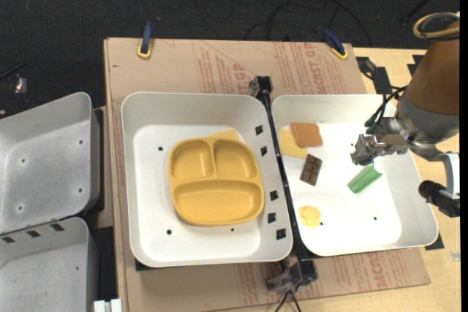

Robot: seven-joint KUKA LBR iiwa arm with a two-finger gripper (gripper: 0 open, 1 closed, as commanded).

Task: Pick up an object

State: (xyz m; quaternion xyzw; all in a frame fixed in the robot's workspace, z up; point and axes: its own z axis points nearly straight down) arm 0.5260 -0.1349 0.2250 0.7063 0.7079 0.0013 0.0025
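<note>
- Hovering over the right bin [409, 230] near its far right wall, the hand [363, 150] leaves open floor toward the bin's near edge.
- Green block [364, 179] lies just below the hand, apart from it; whether the hand is open, I cannot tell.

My arm over the right bin, toy food spread below.

From the slanted overhead camera I saw the gripper [363, 150] hanging above the right bin [409, 230], just above a green block [364, 180]. A brown chocolate bar [311, 169], an orange toast piece [306, 134] on a pale yellow slice [291, 149], and a small yellow lump [310, 215] lay further left. The left bin [139, 157] held a yellow divided tray [216, 181].
</note>
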